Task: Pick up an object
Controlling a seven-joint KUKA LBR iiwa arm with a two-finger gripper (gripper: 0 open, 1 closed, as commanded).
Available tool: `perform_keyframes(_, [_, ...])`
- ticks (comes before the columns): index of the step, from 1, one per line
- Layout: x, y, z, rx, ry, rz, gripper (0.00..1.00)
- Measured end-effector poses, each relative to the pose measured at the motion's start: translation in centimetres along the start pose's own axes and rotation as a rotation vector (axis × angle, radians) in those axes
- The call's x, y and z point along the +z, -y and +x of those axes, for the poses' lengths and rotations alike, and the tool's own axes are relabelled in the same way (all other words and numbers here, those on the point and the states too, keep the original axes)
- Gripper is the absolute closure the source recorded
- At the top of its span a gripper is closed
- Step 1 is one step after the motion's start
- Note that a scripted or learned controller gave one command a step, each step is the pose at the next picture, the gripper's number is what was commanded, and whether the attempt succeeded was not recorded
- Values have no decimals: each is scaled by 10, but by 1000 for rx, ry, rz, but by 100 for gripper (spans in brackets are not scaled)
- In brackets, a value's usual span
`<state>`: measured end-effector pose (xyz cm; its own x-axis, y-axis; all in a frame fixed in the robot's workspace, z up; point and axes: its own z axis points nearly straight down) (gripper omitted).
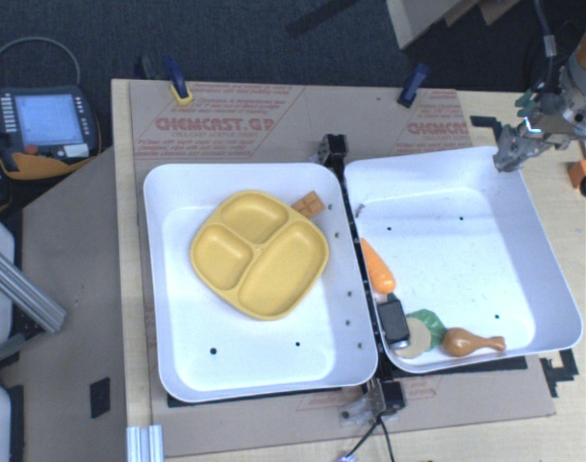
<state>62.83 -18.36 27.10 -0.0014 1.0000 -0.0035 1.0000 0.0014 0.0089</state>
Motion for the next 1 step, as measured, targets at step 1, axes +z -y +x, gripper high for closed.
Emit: perform_keyframes(1, [17,20,51,-3,-6,13,100])
